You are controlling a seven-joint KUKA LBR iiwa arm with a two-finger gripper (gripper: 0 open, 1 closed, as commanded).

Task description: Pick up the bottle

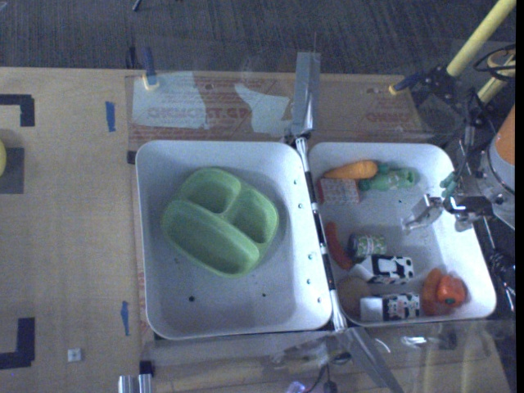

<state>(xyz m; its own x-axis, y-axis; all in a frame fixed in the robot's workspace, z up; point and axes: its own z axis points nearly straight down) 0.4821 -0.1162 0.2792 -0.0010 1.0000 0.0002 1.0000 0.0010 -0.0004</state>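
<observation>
On the bench's right bin (pixel 458 166), the bottle (pixel 385 268) lies untouched among the toys near the front, while the gripper (pixel 427 211) hovers above, fingers spread and empty, so the pick remains undone.

A light wooden bench (pixel 70 244) carries two shallow white plastic bins side by side, their inner rims touching: the left bin (pixel 164 301) and the right bin (pixel 467 252). Behind them lies a flat brown cardboard sheet (pixel 360 105). Short blue tape strips (pixel 110 115) and black corner marks (pixel 18 109) sit on the bench's left part, with what may be a small yellow object (pixel 2 158) at the edge.
</observation>
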